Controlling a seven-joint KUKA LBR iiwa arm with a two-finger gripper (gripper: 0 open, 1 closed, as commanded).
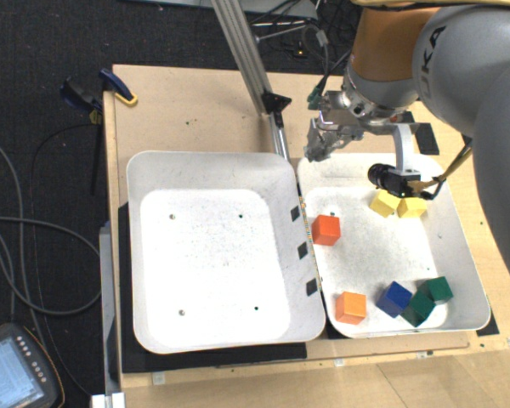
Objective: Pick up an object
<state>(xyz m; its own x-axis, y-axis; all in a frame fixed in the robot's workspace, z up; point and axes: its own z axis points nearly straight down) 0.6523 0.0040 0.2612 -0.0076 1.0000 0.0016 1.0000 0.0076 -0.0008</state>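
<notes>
Camera view, lower right: orange cube (350, 306), blue cube (396, 298), green blocks (427, 298) in right bin (459, 253); mid-frame, orange cube (326, 229), yellow blocks (398, 205). Upper centre: tool (321, 147) above bin's far edge, nothing between fingers, gap unclear. Pick not begun.

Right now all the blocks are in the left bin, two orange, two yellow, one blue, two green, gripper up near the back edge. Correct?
Not quite: the blocks sit in the right bin, not the left bin. The camera view shows it. The rest holds: two orange blocks, two yellow blocks, a blue block, two green blocks, and the gripper near the back edge.
</notes>
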